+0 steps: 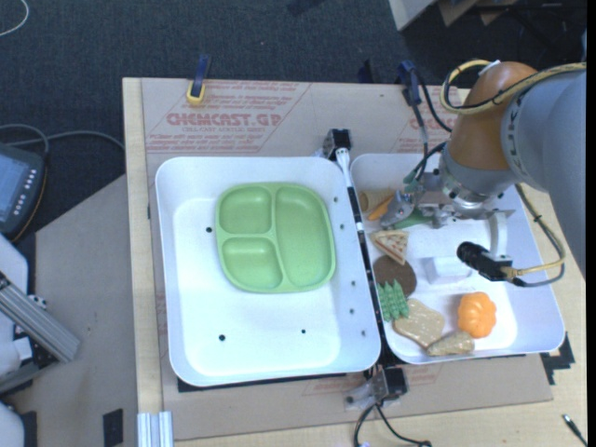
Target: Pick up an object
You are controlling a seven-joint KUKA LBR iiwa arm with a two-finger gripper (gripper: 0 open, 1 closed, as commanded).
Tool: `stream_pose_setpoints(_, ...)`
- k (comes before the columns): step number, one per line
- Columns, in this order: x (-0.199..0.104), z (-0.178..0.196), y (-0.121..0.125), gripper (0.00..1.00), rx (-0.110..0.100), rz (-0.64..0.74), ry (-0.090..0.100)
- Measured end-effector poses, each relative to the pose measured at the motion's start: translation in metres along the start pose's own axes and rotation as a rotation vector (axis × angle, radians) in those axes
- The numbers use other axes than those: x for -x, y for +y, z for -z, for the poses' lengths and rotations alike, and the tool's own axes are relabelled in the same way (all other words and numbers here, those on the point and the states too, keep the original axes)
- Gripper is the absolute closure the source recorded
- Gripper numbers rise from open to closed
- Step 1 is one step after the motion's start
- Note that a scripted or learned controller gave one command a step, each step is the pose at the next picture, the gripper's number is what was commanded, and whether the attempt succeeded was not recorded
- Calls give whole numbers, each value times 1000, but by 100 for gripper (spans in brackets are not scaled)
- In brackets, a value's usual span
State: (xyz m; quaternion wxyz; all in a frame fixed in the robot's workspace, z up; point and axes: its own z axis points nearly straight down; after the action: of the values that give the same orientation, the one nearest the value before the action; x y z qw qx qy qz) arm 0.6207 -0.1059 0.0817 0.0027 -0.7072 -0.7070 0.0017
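Note:
My gripper (416, 209) is lowered into the far left part of the right bin (535, 329), under the grey arm with its orange band (484, 110). Right beside it lie an orange carrot-like piece (377, 209) and a small green item (402, 219); whether either is touched I cannot tell. Nearer the front lie a triangular sandwich slice (392, 245), a brown round cookie (395, 274), a green leafy toy (391, 299), two tan bread pieces (420, 322) and an orange pumpkin-shaped toy (476, 314).
A pale green divided plate (277, 236) lies in the left bin (186, 277). A black connector with a yellow cable (482, 260) hangs from the arm over the right bin. Clamps sit on the divider between the bins (352, 222).

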Motion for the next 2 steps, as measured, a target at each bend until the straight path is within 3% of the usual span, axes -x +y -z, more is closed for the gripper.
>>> stream_pose_setpoints(1, 0, 14, 2, 100, 6, -1, -1)
stream_pose_setpoints(2, 8, 62, 6, 100, 12, -1, -3)
